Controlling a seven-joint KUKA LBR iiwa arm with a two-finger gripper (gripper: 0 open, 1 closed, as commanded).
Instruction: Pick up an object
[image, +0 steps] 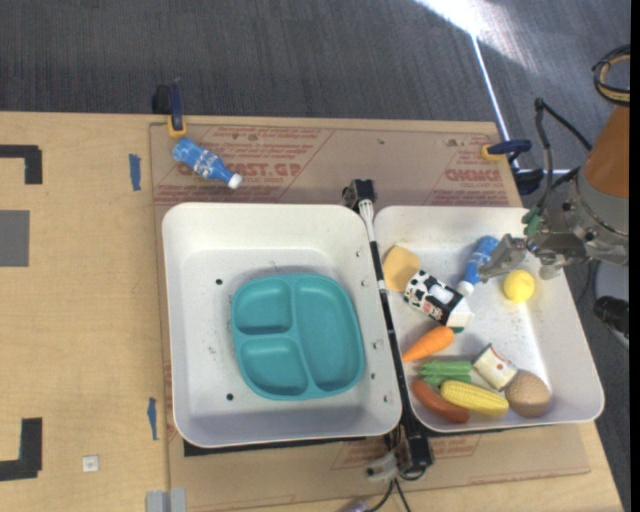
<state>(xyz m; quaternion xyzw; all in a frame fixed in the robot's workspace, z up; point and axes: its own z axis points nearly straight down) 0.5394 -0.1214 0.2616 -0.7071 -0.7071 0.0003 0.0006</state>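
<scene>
The gripper hangs low over the right bin with its fingers spread and nothing between them — the yellow ball lies just below, the blue bottle just beside to the left. Nothing is lifted yet, I judge; closing and raising remain. The carrot and corn sit further off — the teal tray fills the left bin.

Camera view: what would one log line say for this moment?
gripper: over right bin, above blue bottle and lemon | grasp: unclear | left bin: teal tray
</scene>
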